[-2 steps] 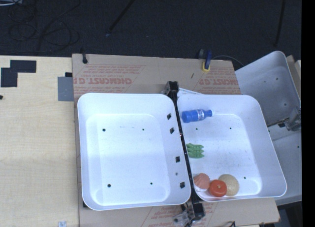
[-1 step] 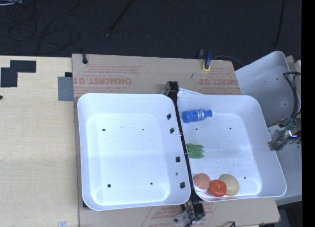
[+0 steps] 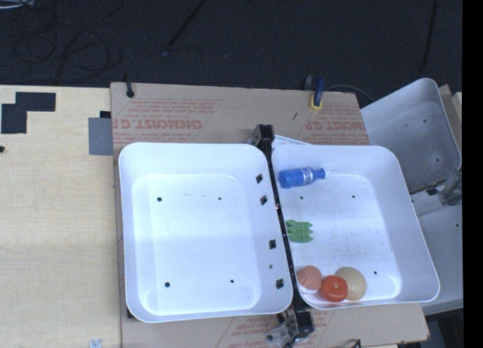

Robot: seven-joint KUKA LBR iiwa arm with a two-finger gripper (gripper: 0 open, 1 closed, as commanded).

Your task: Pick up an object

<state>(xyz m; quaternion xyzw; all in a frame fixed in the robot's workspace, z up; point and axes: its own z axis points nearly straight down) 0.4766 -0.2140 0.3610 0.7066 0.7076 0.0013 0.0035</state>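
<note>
Hand's state cannot be told — right bin point(image 3: 392, 188) with blue bottle point(image 3: 301, 177), green piece point(image 3: 299, 231), red disc point(image 3: 333, 288)

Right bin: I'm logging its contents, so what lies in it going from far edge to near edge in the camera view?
Blue bottle → green toy → red disc.

In the right bin point(image 3: 407, 210): bottle point(image 3: 301, 177) at eleven o'clock, toy point(image 3: 299, 231) at nine, three round pieces point(image 3: 332, 284) at six.
</note>
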